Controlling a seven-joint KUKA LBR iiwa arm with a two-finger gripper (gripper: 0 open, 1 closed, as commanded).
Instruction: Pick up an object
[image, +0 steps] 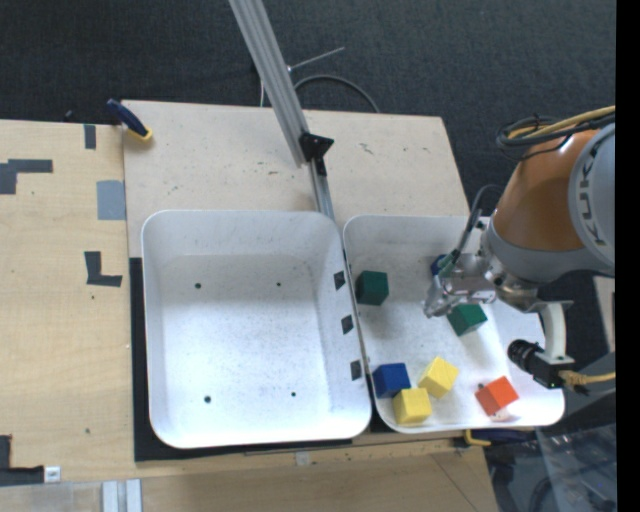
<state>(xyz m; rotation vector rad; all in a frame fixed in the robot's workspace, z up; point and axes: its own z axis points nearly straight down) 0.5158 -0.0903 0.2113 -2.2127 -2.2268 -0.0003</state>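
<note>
The gripper (447, 297) sits low in the right bin (400, 235), reaching in from the right, and whether it is wide, narrow or holding anything cannot be told from this view. Just below and to the right of it a green block (467, 319) lies tilted, touching or nearly touching the gripper's tip, partly hidden by the metal above it. A second, darker green cube (372, 287) lies to the left, apart from the gripper, near the wall shared with the left bin (240, 330).

Toward the near edge of the right bin lie a blue cube (391, 379), a yellow cube (412, 405) touching it, and another yellow cube (439, 376) just beside both. An orange-red cube (496, 395) lies apart from these at the near right corner.

The arm (550, 205), orange above the wrist, overhangs the right bin's far right side. Both bins rest on a pale wooden worktop (60, 330), and a slanted metal rail (280, 80) crosses above them.
</note>
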